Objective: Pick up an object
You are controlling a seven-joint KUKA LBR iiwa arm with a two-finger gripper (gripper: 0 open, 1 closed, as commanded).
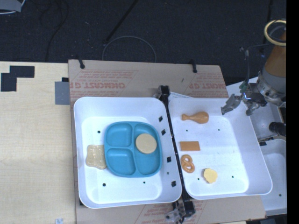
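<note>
**Claw spread and unladen above the right bin's far corner**

Four small play-food pieces are seen in the right bin (243, 171): a drumstick (196, 117) at the far side, an orange-brown flat rectangle (189, 146) near the middle, a pretzel (188, 163) just nearer than it, and a yellow piece (210, 175) nearest of all. In the left bin (88, 120) a blue divided plate (122, 158) is set, with a pale round biscuit (146, 143) in its far right compartment and a pale toast-like slice (96, 156) touching its left rim.

All of these are judged light and stiff, probably smooth plastic, hence liable to slip. The drumstick is judged the easiest target: it stands proud of the floor and could be pinched across its thick rounded end, or across the narrower shank. The flat rectangle would be hard to get under; the pretzel offers thin loops.

The claw (244, 103) is seen over the far right corner of the right bin, its fingers (228, 107) parted widely. Nothing is held between them and nothing appears to be touched. It lies to the right of the drumstick, apart from it.
</note>
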